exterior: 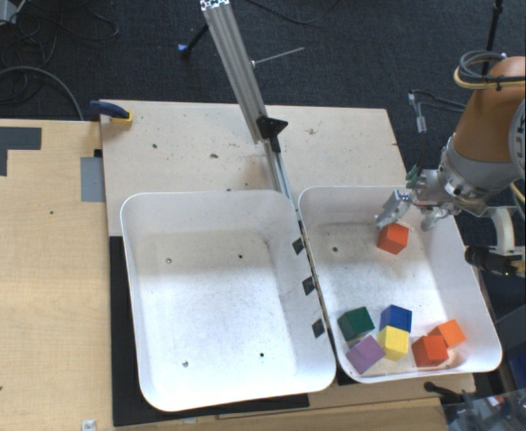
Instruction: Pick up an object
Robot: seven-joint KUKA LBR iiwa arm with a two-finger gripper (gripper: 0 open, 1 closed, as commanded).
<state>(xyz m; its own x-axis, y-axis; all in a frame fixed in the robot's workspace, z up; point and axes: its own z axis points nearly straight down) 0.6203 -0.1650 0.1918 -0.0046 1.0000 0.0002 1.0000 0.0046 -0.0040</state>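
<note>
Pale wood surface (39, 268) beneath us carries two white bins side by side. We see the left bin (146, 241) bare. Further right, the right bin (460, 281) holds green, blue, yellow, purple and orange cubes (398, 335) at its near end. An orange-red cube (392, 238) sits just beneath the tool (413, 212), whose fingers spread wide, gripping nothing.

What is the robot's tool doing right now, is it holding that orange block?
Tool: over the right bin, with the orange block right below it; whether it grips the block cannot be told.
</note>
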